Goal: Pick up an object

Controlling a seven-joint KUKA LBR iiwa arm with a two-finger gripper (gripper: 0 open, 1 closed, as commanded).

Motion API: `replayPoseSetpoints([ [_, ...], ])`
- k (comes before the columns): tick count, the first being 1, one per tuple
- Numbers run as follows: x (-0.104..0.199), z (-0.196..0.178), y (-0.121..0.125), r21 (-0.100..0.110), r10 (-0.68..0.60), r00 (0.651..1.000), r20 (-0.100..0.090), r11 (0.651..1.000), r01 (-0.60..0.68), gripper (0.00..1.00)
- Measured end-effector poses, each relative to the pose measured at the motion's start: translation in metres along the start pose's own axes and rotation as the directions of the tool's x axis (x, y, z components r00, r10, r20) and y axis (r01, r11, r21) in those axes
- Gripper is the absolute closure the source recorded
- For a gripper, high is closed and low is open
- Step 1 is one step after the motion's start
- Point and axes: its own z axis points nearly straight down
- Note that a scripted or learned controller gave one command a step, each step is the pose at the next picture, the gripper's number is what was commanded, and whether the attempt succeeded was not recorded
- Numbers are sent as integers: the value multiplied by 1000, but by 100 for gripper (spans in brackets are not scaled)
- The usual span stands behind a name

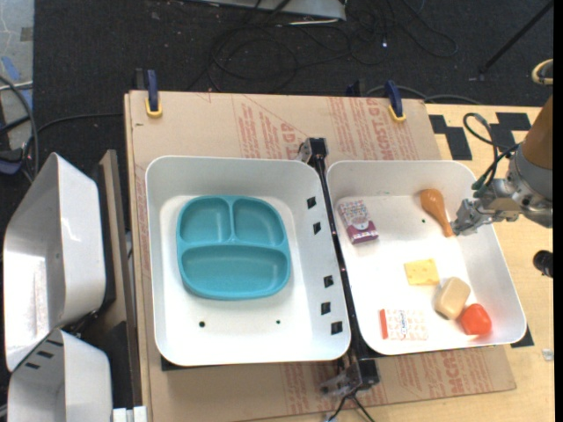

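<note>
The right bin point(387, 176) holds several small items: a purple-and-white packet point(358, 221), an orange-brown drumstick-shaped toy point(435, 207), a yellow cheese-like wedge point(421, 272), a beige lump point(453, 297), a red-orange ball point(476, 320) and a white card with red print point(404, 324). My gripper point(467, 216) hangs at the bin's right side, just right of the drumstick's lower end. Nothing shows between its fingers.
The left bin point(167, 323) carries a teal divided tray point(233, 246). Black clips run along the divider point(330, 253) between the bins. White containers point(53, 244) stand off the bench at far left. Cardboard lies under both bins.
</note>
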Motion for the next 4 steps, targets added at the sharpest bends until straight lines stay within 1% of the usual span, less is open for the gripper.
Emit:
replayPoseSetpoints([
  [1, 0, -41, 1, -2, -4, 1000, 1, 1000, 4, 100],
  [2, 53, -31, 0, 5, -8, 1000, -3, 1000, 8, 100],
  [3, 110, -39, -1, 4, -9, 1000, -3, 1000, 9, 100],
  [4, 167, -45, 11, 3, -10, 1000, -3, 1000, 10, 100],
])
